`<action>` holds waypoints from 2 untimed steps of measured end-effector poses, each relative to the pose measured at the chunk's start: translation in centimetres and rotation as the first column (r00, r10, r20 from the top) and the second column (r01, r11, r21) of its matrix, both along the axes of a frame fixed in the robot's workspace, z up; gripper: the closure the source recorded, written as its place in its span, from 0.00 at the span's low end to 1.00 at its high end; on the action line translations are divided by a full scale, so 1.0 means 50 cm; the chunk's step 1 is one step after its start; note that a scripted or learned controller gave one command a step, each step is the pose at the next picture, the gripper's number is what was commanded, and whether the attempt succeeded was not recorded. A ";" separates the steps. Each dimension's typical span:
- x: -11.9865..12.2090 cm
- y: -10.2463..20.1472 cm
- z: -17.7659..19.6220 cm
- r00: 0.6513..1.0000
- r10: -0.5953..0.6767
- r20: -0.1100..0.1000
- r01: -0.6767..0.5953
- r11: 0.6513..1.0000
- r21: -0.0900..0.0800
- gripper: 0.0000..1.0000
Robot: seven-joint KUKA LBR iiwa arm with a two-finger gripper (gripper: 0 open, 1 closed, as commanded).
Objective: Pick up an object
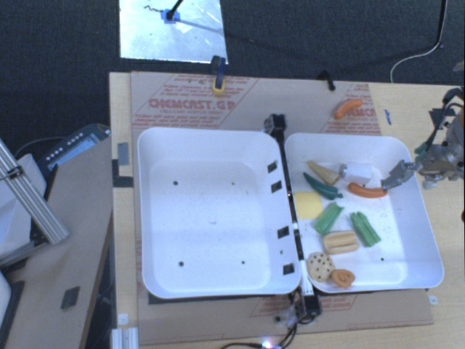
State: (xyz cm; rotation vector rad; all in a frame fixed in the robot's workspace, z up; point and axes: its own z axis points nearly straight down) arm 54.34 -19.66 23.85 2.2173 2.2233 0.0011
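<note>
While the arm reaches in from the right edge of the scene, its gripper hangs over the far right part of the right bin, just beside the right end of an orange sausage. How far apart its fingers are, I cannot tell, and nothing shows between them.

All the loose items in the bins lie in the right one. A white block sits just left of the gripper, touching the far side of the sausage. Left of it lies a tan wedge, with a dark green pepper just near of that. A yellow piece rests against the bin's left wall. Toward the middle lie a green pod and a second green piece, with a bread roll between and nearer. A speckled cookie and a small orange pastry sit at the near left corner.

A second orange sausage lies outside on the cardboard sheet, beyond the right bin's far wall. The left bin stands beside the right one.
</note>
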 end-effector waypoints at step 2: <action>0.059 0.128 -0.303 1.000 0.007 0.010 -0.007 1.000 -0.002 0.00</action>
